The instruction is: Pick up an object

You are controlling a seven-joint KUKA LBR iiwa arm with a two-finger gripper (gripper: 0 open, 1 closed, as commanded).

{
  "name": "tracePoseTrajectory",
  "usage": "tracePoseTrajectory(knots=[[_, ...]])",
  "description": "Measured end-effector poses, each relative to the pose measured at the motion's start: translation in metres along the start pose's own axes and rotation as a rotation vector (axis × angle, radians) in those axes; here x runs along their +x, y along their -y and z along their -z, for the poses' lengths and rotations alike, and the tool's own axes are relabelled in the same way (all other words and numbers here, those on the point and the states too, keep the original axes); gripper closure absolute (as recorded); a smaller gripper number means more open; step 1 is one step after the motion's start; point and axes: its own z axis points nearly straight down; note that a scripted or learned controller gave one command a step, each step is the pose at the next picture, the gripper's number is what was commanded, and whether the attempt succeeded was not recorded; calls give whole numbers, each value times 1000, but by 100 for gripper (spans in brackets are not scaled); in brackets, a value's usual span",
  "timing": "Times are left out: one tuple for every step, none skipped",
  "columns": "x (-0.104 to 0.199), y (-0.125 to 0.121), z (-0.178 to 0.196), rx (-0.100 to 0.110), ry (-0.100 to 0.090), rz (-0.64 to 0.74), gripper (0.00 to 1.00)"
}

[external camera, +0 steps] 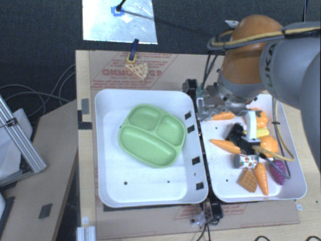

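Gripper [203,106] sat low over the right bin's [296,185] back-left corner, beside an orange carrot [223,117].
You couldn't tell its opening or any hold; you'd want it centred on the carrot, clear of the bin wall, before closing.

Green divided plate [152,134]; white bins [108,149]; orange carrots [225,145]; purple eggplant [278,169]; tan waffle [247,181].
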Motion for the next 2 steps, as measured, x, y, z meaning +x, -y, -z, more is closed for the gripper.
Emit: tracePoseTrajectory(knots=[[6,-5,-16,0,1,-2,100],[0,5,-15,0,1,-7,100]])
